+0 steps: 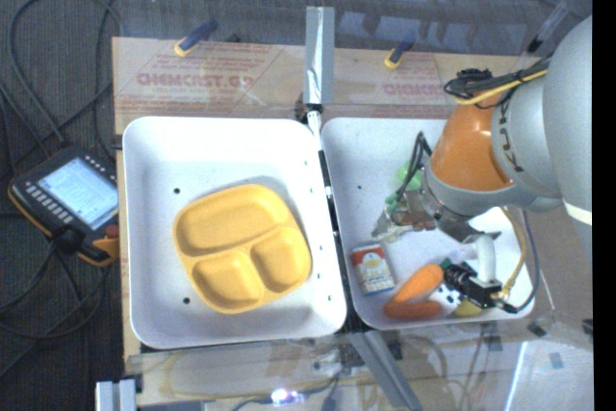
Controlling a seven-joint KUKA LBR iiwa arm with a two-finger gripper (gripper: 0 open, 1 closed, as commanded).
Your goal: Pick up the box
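Note:
The box (372, 269) is small, red and white, and lies flat near the front left of the right bin (358, 170). My gripper (402, 220) hangs over the middle of that bin, just above and to the right of the box and apart from it. The orange wrist band and grey arm cover the bin's right side. Nothing shows in the gripper's hold.
An orange carrot (416, 287) lies right of the box, with a red piece (409, 310) below it and a yellow thing (469, 308) beyond. A green item (408, 176) peeks out behind the wrist. A white object (486, 255) lies further right. The left bin (144, 207) holds a yellow divided plate (243, 247).

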